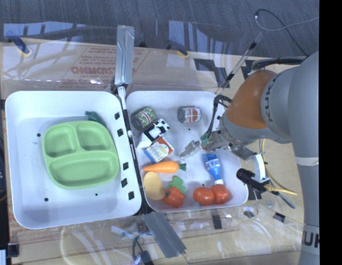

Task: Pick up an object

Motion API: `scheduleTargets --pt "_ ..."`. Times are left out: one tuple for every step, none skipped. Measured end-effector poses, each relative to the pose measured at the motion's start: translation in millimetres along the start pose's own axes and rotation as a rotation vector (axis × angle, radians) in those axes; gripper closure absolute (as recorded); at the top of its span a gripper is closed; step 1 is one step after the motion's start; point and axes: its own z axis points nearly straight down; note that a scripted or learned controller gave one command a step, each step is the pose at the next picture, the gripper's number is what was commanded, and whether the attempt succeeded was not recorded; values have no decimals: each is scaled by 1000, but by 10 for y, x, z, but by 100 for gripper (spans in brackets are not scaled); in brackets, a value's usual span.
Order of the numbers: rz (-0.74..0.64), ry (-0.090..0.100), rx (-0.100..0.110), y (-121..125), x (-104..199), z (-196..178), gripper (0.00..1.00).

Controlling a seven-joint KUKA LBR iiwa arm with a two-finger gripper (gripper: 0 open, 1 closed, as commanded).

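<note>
The right bin (pixel 232 196) holds several toy foods. There is a green can (pixel 144 117), a red can (pixel 189 114), a black-and-white cow-patterned piece (pixel 158 129), a small carton (pixel 158 150), a carrot (pixel 162 168), a yellow fruit (pixel 153 185), a red-and-green vegetable (pixel 175 195), two tomatoes (pixel 210 194) and a blue bottle (pixel 213 166). My gripper (pixel 194 146) is low in the middle of this bin, between the red can and the blue bottle and just right of the carton. I see nothing held in it.
In the left bin (pixel 21 203) lies a green divided plate (pixel 79 153), with a small dark green item (pixel 93 116) at its far edge. A grey divider (pixel 124 54) runs between the bins. Cables (pixel 270 186) hang off the arm at the right bin's right rim.
</note>
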Motion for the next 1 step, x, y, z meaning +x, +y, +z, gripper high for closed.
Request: scheduleTargets --pt "1 -1 0 -2 -5 -1 0"
